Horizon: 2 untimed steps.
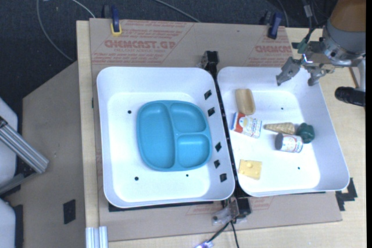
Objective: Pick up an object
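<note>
**Tool spread above the right bin's far edge, nothing between its fingers**

The grey two-finger tool (pixel 299 72) hangs over the far rim of the right shallow white bin (pixel 325 142), at about one o'clock of that bin. Its two fingers stand apart, released, with nothing between them.

Inside the right bin lie five things. A tan oblong bread-like piece (pixel 246 100) sits at eleven o'clock, its long axis running roughly twelve to six. Just below it lies a small white-and-red carton (pixel 247 125), its long axis running about ten to four. A beige ice-cream cone (pixel 280 127) lies near the centre, tip toward nine o'clock, wide end toward a dark green rounded lump (pixel 306 133) at three o'clock. A small grey-and-white cylinder (pixel 289 143) lies just under the cone, its axis nearly nine to three. A flat yellow cheese-like square (pixel 250 168) rests at seven o'clock, well apart from the others.

Open bin floor lies along the far side below the tool and along the near right corner.

The left shallow white bin (pixel 110 101) holds a blue three-compartment plastic plate (pixel 173 135). Both bins rest on the brown board surface (pixel 174 38).
</note>
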Each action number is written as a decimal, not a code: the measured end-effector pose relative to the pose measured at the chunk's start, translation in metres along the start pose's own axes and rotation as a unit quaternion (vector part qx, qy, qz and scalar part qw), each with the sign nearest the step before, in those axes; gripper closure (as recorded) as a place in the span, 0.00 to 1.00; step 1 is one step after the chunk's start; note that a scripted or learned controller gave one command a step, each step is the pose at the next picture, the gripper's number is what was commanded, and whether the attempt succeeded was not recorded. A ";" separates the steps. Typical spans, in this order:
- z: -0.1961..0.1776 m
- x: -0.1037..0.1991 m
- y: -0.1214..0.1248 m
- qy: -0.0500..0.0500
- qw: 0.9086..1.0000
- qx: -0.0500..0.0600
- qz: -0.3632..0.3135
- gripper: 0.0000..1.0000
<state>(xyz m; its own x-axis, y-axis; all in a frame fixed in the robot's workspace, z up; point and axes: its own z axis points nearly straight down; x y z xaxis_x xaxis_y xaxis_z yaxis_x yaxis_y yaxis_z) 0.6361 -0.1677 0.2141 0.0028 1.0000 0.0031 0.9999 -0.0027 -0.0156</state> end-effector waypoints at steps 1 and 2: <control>-0.010 0.001 0.003 -0.001 1.000 -0.007 -0.002 0.00; 0.050 -0.004 -0.003 -0.001 1.000 -0.004 -0.001 0.00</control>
<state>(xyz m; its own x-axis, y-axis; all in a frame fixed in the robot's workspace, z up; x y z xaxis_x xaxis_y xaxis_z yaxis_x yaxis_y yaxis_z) 0.6322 -0.1717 0.1638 0.0003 1.0000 0.0019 1.0000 -0.0003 -0.0071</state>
